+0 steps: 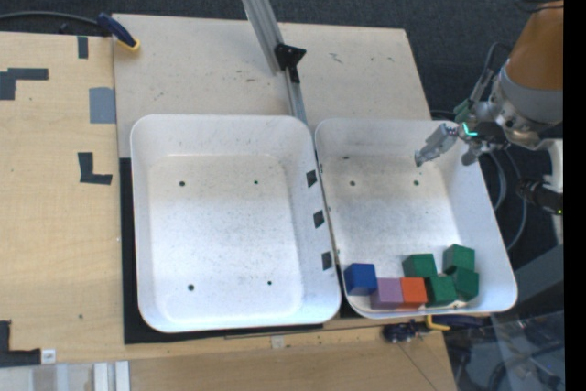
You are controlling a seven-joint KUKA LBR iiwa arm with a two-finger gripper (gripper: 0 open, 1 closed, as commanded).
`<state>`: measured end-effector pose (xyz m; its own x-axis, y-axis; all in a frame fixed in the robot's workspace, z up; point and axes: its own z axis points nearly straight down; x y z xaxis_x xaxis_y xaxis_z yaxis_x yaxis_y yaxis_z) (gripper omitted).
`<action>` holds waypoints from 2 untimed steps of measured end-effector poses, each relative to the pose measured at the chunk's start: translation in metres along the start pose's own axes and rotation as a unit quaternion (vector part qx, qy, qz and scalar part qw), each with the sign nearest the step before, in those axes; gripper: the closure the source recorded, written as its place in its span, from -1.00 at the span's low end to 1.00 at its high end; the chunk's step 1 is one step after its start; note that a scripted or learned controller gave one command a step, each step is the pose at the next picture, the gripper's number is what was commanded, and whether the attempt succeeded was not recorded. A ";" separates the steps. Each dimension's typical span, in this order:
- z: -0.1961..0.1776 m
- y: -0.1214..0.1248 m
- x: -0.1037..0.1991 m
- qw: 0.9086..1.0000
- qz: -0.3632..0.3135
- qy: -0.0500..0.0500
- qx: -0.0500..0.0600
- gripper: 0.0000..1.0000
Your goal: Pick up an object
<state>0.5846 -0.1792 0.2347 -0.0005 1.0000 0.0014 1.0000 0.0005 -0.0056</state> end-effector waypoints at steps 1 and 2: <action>-0.003 0.001 0.000 1.000 -0.001 -0.001 -0.002 -1.00; 0.041 0.000 0.001 1.000 0.000 -0.001 0.000 -1.00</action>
<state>0.5840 -0.1784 0.1937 -0.0009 1.0000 -0.0001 1.0000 0.0009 -0.0058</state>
